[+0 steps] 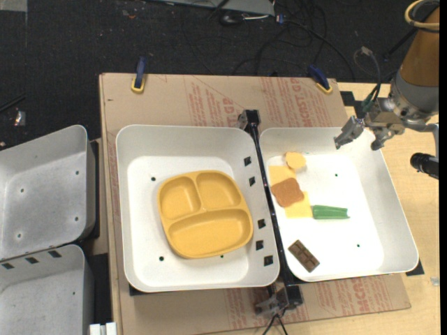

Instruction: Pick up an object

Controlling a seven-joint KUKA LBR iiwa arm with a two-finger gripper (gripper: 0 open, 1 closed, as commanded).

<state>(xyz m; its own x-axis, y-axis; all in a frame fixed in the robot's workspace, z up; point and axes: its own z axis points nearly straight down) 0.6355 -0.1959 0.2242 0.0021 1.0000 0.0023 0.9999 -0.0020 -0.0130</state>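
From the fixed overhead camera, my gripper [365, 133] hung above the far right corner of the right bin [391, 208], with the orange band of my arm up beyond it. My jaws stood spread apart, two dark fingers splayed with bare gap between them and nothing held there.

I took the right bin as my landmark. Inside it, toward its left wall, lay a small cluster: a round orange-yellow piece [295, 161] nearest the far edge, a brown toast-like slab [287, 192] just nearer the camera and resting on flat yellow slices [299, 208]. Just right of those slices lay a green bean-like stick [329, 213], lying crosswise. Nearer the bin's front wall, apart from the cluster, lay a dark brown chocolate-like bar [304, 255]. Left of the right bin, in the neighbouring left bin [140, 159], sat a yellow divided plate [205, 213].

I judged myself at the approach step: raised, unloaded, not yet over any piece. The next move called for travelling left and toward the camera across the right bin, settling on one piece, likely the green stick since it lay clear on one side, turning my jaws across its narrow width, then descending before closing.
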